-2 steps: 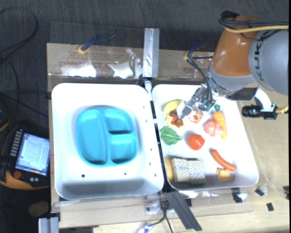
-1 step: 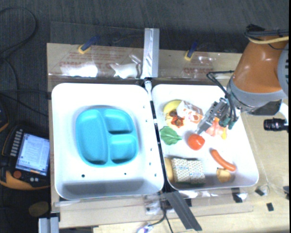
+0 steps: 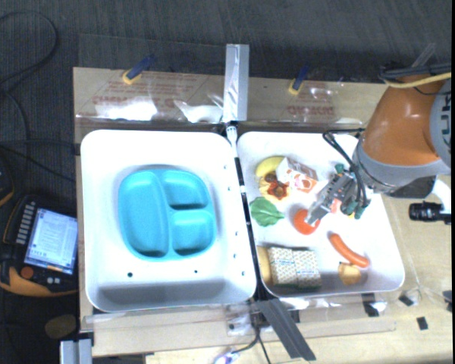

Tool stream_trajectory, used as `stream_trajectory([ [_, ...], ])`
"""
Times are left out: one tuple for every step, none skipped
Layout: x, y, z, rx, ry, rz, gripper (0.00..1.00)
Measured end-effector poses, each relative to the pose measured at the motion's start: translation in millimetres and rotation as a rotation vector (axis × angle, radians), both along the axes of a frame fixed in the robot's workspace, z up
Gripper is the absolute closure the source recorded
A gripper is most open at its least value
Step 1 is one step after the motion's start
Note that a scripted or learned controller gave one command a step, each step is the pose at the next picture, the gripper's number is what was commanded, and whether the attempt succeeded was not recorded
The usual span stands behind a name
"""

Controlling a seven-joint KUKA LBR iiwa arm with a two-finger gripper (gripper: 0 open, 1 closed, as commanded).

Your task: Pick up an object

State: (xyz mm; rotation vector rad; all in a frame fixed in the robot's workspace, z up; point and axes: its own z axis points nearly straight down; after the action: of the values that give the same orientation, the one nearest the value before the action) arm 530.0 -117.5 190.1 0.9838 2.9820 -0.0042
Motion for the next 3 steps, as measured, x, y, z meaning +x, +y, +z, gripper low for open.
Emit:
stream_trajectory([
  [-39, 10, 33, 0.001, 0.001, 0.212, 1.00],
  [-30, -34, -13, 0.001, 0.001, 0.335, 1.00],
  [-46, -19, -16, 0.002, 0.000, 0.334, 1.00],
])
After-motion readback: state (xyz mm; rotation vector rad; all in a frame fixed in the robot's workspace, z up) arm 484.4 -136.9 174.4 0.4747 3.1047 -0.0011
